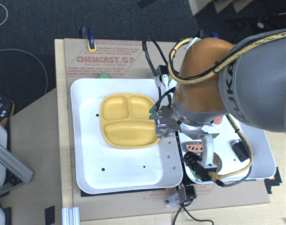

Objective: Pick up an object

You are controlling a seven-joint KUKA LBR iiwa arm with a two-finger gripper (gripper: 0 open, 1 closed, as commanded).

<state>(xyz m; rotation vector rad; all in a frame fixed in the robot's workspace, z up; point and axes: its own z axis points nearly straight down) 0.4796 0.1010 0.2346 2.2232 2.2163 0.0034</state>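
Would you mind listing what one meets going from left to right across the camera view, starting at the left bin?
Left white bin → yellow divided plate lying in it → gripper at the plate's right edge → orange band of the arm → right white bin, largely covered by the arm.

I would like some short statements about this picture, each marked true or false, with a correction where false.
1. A yellow divided plate lies in the left bin. True.
2. The plate has only one compartment. False: it has three, two small ones at the far side and one wide one at the near side.
3. The arm's orange band is above the border between the two bins. True.
4. The plate stands upright on its edge. False: it lies flat on the bin floor.
5. The brown board under the bins carries red printed letters. True.
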